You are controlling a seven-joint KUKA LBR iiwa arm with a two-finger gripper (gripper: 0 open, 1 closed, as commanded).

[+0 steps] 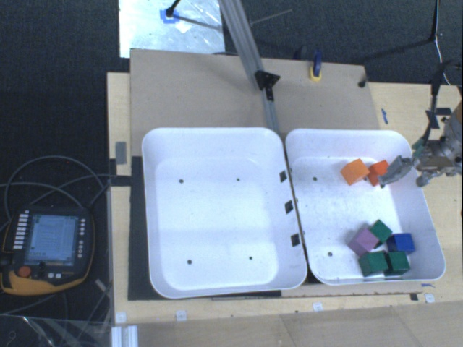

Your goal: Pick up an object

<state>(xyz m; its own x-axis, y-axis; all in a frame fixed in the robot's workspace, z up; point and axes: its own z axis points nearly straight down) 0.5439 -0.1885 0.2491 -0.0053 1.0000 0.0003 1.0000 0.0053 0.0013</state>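
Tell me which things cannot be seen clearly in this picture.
- Gripper: small and blurred in the camera view; whether it touches the darker orange block cannot be told.
- Arm: cut off by the right edge.
- Green blocks in the right bin: crowded together, count unclear.

Two bins side by side on bench, blocks all in right one.

Left shallow white plastic bin (217, 208) touches right shallow white plastic bin (318, 194). Two orange blocks (354, 170) (378, 172) sit adjacent near its far wall, metal two-finger gripper (394, 170) just beside them. Purple block (362, 241), green blocks (381, 231) (373, 264) (396, 264) and blue block (401, 243) cluster in its near right corner. Yellow-edged handheld control pendant (47, 250) lies left of bench.
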